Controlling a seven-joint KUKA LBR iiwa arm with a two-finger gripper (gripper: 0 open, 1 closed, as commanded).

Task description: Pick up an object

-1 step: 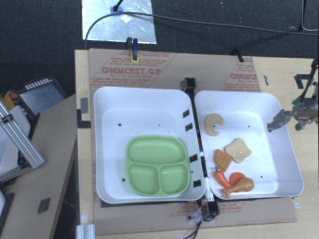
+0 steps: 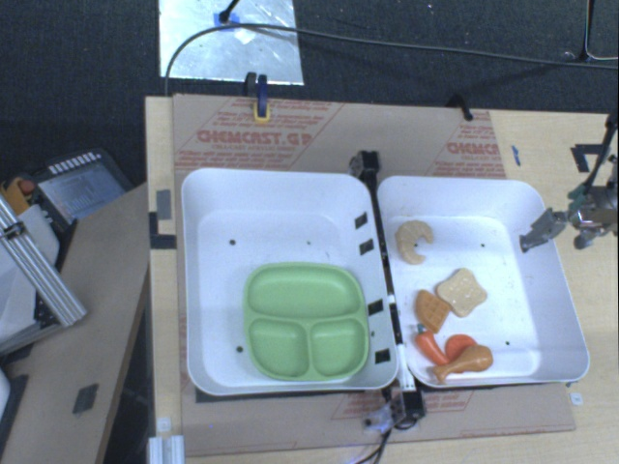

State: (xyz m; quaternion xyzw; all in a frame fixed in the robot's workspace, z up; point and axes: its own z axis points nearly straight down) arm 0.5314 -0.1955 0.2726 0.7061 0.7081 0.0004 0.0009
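The tool (image 2: 566, 222) sits at the right edge, where the frame cuts off the arm behind it; its fingers are too small and blurred to read. In the right bin (image 2: 542, 288), a carrot (image 2: 432, 346) lies partly under a drumstick (image 2: 466, 361) (toy food).

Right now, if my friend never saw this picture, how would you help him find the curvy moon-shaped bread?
Find the right white bin, the one holding the toy foods. Most of them cluster near its front left corner, but the croissant lies alone farther back, by the divider between the bins. It is pale tan and curled like a crescent, unlike the square toast and the orange pieces below it.
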